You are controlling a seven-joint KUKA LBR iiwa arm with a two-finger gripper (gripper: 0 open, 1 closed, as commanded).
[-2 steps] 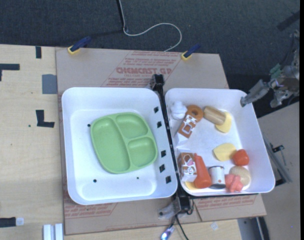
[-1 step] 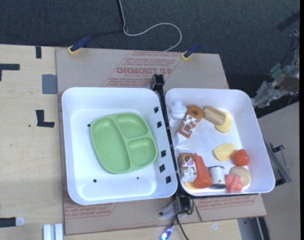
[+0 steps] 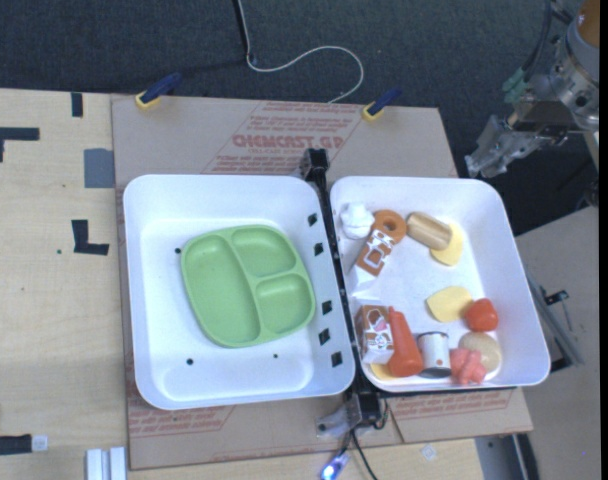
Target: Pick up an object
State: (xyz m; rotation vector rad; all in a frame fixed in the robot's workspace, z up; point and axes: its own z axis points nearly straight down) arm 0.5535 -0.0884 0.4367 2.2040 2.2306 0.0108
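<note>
- gripper (image 3: 496, 154): hangs at the upper right, outside the right bin (image 3: 511, 230) and above the dark floor; whether it is spread or closed cannot be told, and nothing is seen in its hold.
- right bin: holds all the candidate objects, small toy foods lying close together, some touching.
- tomato (image 3: 481, 315): red, round, near the bin's right wall, just beside a yellow wedge (image 3: 447, 303); it looks light and rigid, probably smooth plastic, so it may roll or slip; a grip across its widest part seems safest.
- bread roll (image 3: 430, 231): tan and oblong, in the upper part of the bin, resting against a pale yellow piece; a grip across its short axis appears workable, with free space on its upper side.
- carton (image 3: 375, 253): orange and white, boxy, near the divider; flat sides should give a steady hold, though the doughnut-like ring (image 3: 388, 220) crowds it.
- lower cluster: packed items leave little room for entry.
- left bin (image 3: 154, 358): carries a green divided plate (image 3: 249, 284), wide and shallow, judged awkward to pinch.
</note>
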